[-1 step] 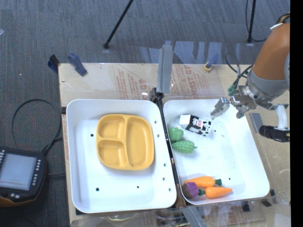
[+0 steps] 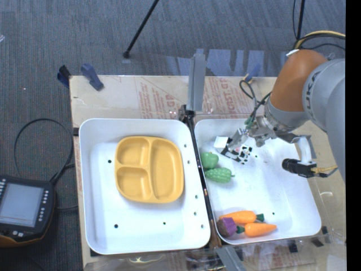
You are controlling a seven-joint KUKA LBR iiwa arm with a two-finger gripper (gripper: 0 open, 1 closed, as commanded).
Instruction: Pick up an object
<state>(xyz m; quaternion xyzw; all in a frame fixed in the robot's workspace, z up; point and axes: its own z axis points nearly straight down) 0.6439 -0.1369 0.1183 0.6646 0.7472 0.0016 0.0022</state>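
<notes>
At the near edge of the right bin (image 2: 293, 208) lie two orange carrots (image 2: 243, 216) side by side, with a purple vegetable (image 2: 227, 226) touching their left ends. The left bin (image 2: 96, 208) beside it carries a yellow divided plate (image 2: 149, 168) near its middle. Farther back in the right bin, close to the wall between the bins, a bumpy green vegetable (image 2: 219, 175) lies just in front of a rounder green one (image 2: 209, 160). Beyond those, toward the far part of the right bin, the pincer (image 2: 237, 149) hangs low over the white floor on the end of the grey arm (image 2: 316, 95), which comes in over the worktop (image 2: 141, 97) from the right. Whether it is released or clenched I cannot tell, as its tips are a small dark-and-white blur. Nothing shows between them, so the pick looks not yet done. The green pair is the nearest candidate, just to the pincer's left; closing on one and lifting it remain.
</notes>
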